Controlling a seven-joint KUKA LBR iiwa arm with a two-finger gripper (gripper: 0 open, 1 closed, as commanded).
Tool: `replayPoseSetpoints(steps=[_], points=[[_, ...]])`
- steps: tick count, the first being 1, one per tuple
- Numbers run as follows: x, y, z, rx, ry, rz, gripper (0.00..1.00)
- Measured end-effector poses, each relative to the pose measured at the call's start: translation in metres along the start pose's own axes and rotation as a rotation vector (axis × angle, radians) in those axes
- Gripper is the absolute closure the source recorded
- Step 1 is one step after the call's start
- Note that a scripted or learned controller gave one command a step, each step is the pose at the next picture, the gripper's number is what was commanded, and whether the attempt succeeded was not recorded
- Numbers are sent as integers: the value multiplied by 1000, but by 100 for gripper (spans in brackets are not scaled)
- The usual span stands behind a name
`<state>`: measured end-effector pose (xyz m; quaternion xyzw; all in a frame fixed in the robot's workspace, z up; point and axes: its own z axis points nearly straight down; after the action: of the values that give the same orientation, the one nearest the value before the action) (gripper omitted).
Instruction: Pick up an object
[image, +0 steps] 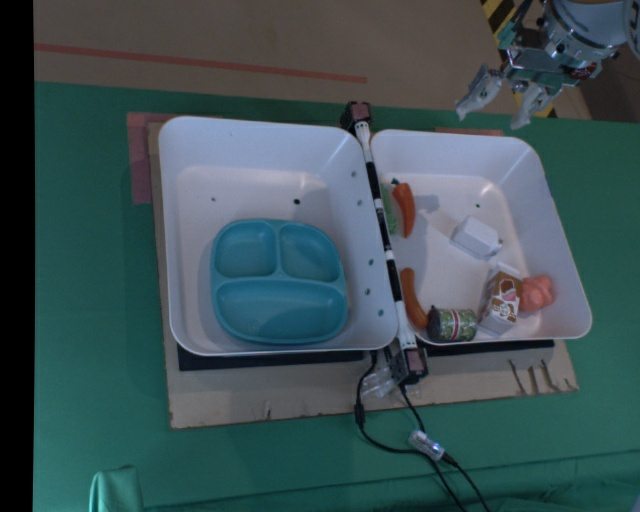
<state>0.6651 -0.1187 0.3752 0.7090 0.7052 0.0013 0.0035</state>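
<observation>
Above the far right corner of the right bin (560, 250), outside its rim, the gripper (503, 100) hangs over the green bench (90, 300), well apart from everything lying in that bin. Along the bin's left wall a carrot (404, 207) lies near the far end and a second orange piece (411, 296) near the near end. A small white box (475, 238) sits toward the middle. At the near edge a dark can (452, 323) lies on its side, just beside a small carton (502, 301), and a pink object (538, 291) touches the carton on the side of the bin's right wall.

From the upper right corner of the view, the arm's wrist (575, 25) reaches in, with the gripper pointing down and toward the bins. Its two fingers (479, 94) are spread wide with nothing between them and touch nothing.

Centred on the left bin's (200, 150) floor, toward its near edge, rests a teal divided plate (278, 282).
</observation>
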Motion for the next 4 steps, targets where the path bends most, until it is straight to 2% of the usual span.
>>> replayPoseSetpoints(steps=[1, 2, 3, 4], points=[[-55, 35, 87, 1, -5, 3, 0], [-56, 37, 67, -14, -12, 7, 100], [-57, 37, 67, -14, -13, 7, 0], [-58, 39, 46, -29, -20, 11, 100]])
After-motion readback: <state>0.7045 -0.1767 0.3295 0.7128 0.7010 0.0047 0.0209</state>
